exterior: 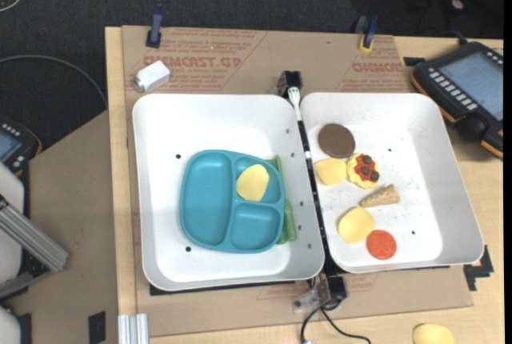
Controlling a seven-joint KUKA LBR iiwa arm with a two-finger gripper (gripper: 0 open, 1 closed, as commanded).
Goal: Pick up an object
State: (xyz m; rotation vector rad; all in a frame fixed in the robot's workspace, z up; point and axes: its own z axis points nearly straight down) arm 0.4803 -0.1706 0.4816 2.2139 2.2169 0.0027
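Cardboard-topped bench (240, 54) under two white bins side by side, dark floor beyond. Cannot tell the claw's state from this view, so cannot judge how wide to expect it on approach. Left bin (152, 174) taken up mostly by a blue divided tray (212, 202), with a green strip (286, 214) tucked along its right edge and a yellow slice (253, 183) lying in one compartment: probably too broad and flat to pinch, likely to tip or drag if caught by the rim. Right bin (432, 158) holding the likelier targets, clustered at its left side: brown disc (337, 140) farthest, then pale yellow piece (330, 171) touching a spotted round (362, 169), tan wedge (379, 195), yellow lump (355, 225), and red disc (382, 244) nearest. Risk in the crowding: could nudge a neighbour, trap two at once, or slide off the flat discs.
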